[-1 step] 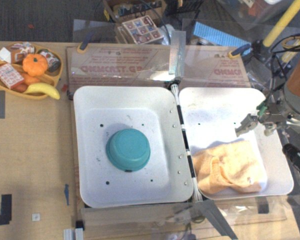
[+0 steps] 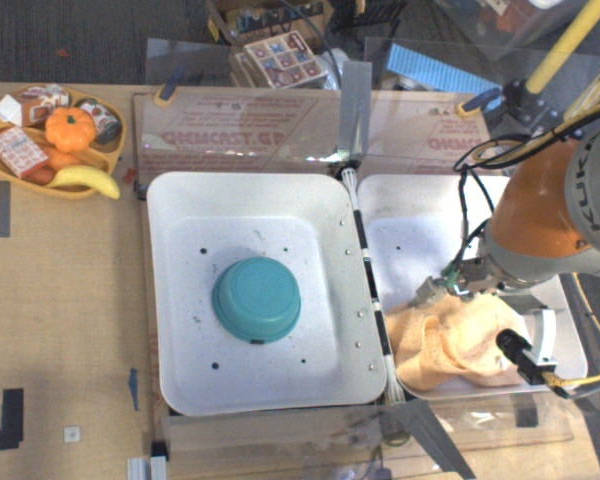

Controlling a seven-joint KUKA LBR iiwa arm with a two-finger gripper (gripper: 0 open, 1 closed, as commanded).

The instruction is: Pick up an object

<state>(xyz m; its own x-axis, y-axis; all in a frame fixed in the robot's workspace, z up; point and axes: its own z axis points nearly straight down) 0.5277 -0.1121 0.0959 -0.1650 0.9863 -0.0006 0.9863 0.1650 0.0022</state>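
- I take the left bin (image 2: pixel 170 218) as my landmark; it is a shallow white tray, and a second tray, the right bin (image 2: pixel 410 218), sits touching its right side.
- The arm (image 2: pixel 545 208), grey with an orange band, reaches over the right bin from the far right of my landmark.
- A yellow cloth (image 2: pixel 450 343) lies crumpled in the near half of the right bin, just past the landmark's right wall. It is pale yellow-orange, folded in soft lumps.
- I judge the cloth light, limp and not fragile. It should bunch when pinched, so I would take it at a raised fold near its top, not a flat edge.
- A teal bowl (image 2: pixel 258 300) sits upside down in the middle of my landmark. It looks stiff and smooth, likely to slip from a pinch.
- The gripper (image 2: pixel 458 280) hangs at the cloth's far edge; I cannot tell how its grasp stands.
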